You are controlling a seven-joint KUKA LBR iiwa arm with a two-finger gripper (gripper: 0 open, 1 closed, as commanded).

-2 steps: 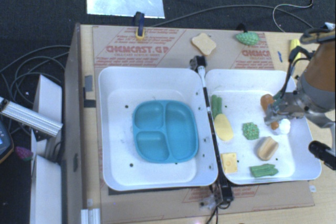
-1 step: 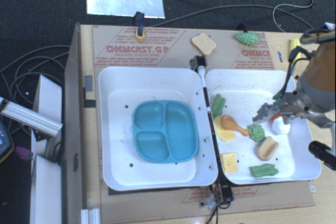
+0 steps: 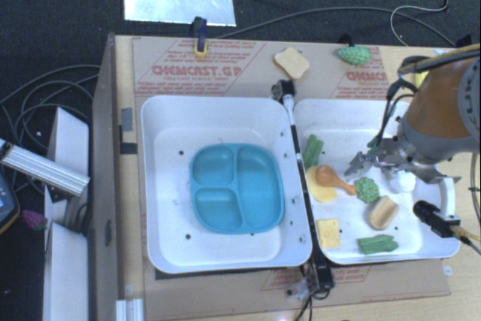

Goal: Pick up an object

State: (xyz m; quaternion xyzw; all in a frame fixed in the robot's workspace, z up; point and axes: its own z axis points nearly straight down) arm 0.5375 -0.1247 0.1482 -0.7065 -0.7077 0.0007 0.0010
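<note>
So the arm came in from the right, orange band and all, and its gripper sat low over the right bin, just above the green broccoli-looking piece. The metal fingers looked a little spread, with nothing pinched between them as far as I could see (it was small and a bit blurry in there, so take that loosely).

The right bin had all the pickable stuff: a green pepper-ish thing up by the divider, an orange drumstick lying on a yellow round slice, a yellow cheese square near the front, a tan bread-roll piece just right of the broccoli, a green bean pod along the front edge, and a small white object next to the wrist.

The left bin held a blue divided plate. Out on the cardboard behind the bins there was a slice of toast and another green knobbly toy, both well apart from the gripper.
</note>
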